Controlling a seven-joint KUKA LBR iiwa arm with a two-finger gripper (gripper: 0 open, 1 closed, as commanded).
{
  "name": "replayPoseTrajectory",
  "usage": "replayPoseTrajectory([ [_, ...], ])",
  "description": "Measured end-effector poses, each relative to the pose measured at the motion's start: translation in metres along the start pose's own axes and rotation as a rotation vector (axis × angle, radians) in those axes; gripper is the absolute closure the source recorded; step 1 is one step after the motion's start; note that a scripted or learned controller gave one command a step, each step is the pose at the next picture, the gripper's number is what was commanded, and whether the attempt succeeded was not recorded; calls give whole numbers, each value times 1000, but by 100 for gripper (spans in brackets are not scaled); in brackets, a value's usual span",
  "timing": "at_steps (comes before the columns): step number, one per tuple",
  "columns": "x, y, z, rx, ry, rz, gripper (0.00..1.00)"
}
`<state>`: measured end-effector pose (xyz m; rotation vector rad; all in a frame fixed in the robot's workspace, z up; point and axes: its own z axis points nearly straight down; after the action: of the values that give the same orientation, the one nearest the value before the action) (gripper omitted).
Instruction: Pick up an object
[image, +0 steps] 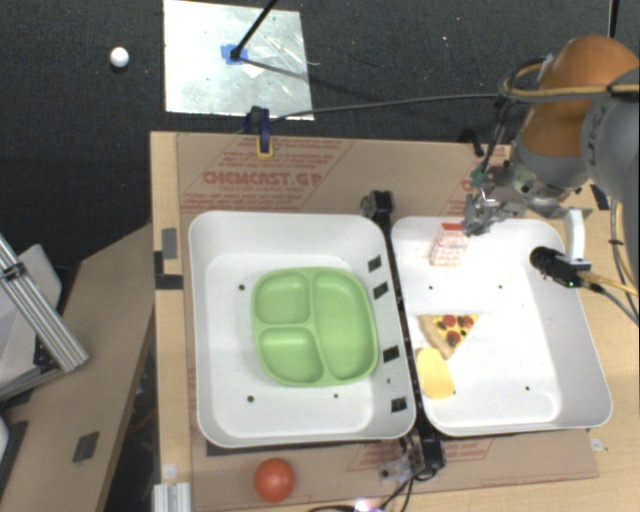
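In the right bin (560, 350) lie a small pink-and-white carton (448, 246) near the far edge, a pizza slice (449, 331) at the middle left, and a yellow flat piece (435, 374) just below the slice. My gripper (481, 217) hangs over the bin's far edge, just to the right of and above the carton. Nothing shows between its fingers. The left bin (225, 300) holds a green divided tray (313, 326).
A red ball (274, 479) lies on the cardboard in front of the left bin. A blue clamp (260, 130) stands at the cardboard's far edge. Grey metal rails (35, 320) sit off to the left.
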<state>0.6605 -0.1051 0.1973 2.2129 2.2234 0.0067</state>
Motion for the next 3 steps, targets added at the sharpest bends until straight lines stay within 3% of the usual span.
replayPoseTrajectory([
  [1, -6, 8, -49, -2, -1, -1, 100],
  [3, 90, -13, -44, 5, 2, -4, 100],
])
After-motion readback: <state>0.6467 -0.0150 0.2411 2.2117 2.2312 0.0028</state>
